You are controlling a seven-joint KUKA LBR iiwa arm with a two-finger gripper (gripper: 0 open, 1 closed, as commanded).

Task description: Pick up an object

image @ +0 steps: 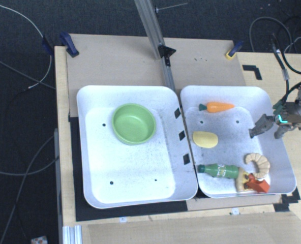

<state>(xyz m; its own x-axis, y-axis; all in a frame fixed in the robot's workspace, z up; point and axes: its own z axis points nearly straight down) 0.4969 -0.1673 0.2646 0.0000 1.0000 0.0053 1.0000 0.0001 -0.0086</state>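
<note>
Visibly, tool (270,127) fingers spread open, holding nothing.

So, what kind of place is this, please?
Probably a robot lab test bench, not a kitchen. Two shallow white plastic bins sit on a plain wooden board held by blue clamps. Toy food, such as a small orange carrot, lies inside, and loose cables cross the dark floor.

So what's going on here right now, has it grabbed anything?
Nothing is between the fingers yet. The gripper sits open at the right edge of the right bin, above bare floor. That bin holds a carrot, a yellow piece, a green bottle and a shrimp. The green bowl sits in the left bin.
</note>
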